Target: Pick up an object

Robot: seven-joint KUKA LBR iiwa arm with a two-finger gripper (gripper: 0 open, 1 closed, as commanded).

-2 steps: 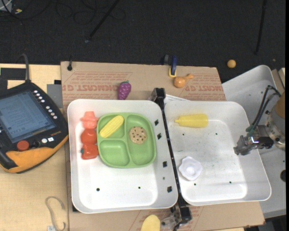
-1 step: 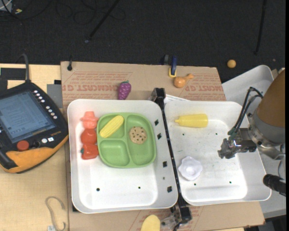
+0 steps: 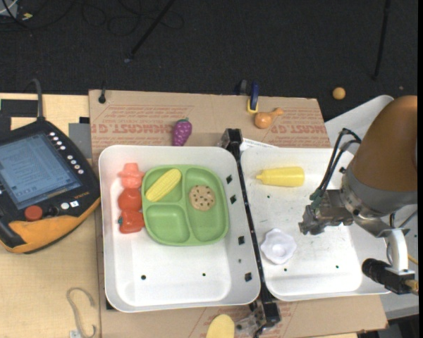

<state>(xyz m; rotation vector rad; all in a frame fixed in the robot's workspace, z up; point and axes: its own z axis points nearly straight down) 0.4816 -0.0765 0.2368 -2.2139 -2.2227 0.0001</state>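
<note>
Gripper: dark two-finger gripper (image 3: pixel 316 220) low over right shallow white bin (image 3: pixel 338 277); jaw state cannot be told, nothing seen between them.
Right bin: yellow plastic squeeze bottle (image 3: pixel 280 177) lying flat near far wall; small white crumpled cup (image 3: pixel 277 247) near left wall.
Left bin: green divided plastic plate (image 3: pixel 170 224) with yellow corn cob (image 3: pixel 162 184) and round cookie (image 3: pixel 201 198).

The arm's bulky orange and grey wrist (image 3: pixel 388 164) covers the right rim of the right bin (image 3: pixel 296 287) and is itself cut off at the right. The gripper (image 3: pixel 316 220) is a dark blur, so its fingers cannot be made out. At the bottom edge a yellow object (image 3: pixel 221 326) is cut off, as is a metal hook (image 3: pixel 81 312). The control tablet (image 3: pixel 32 182) runs off the left edge, its screen text too small to read.
</note>
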